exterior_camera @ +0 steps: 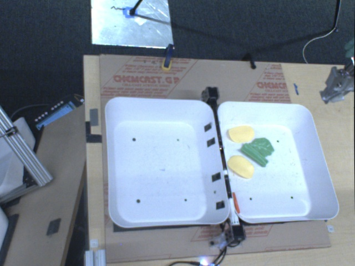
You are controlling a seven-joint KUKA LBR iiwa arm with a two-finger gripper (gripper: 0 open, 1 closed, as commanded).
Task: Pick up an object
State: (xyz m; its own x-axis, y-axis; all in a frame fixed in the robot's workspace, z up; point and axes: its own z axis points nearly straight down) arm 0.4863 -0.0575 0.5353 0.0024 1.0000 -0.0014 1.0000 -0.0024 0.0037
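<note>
Camera view showed the bench (183, 73) carrying 2 shallow white bins side by side. The left bin (161, 165) lay on the far side of the divide from the arm. The right bin (288, 198) held all 3 candidate objects, grouped in its left half close to the shared inner wall.

The gripper (336, 85) was at the right edge of the view, above the bench and outside the right bin, beyond that bin's upper right corner. Its opening could not be told at this size and angle, and no object was seen in it.

The green object (258, 150) was the largest of the 3. Its long axis ran on a diagonal from lower left to upper right. The upper yellow piece (241, 133) lay just beside it on the upper left, long axis roughly horizontal. The lower yellow piece (242, 167) lay just beside it on the lower left, long axis tilted from upper left to lower right.

Governing relation: the cluster lay down and to the left of the gripper in the view, well apart from it, across most of the right bin. As a judgement, the approach had not begun, and the green object, nearest the gripper, was the most direct target.
</note>
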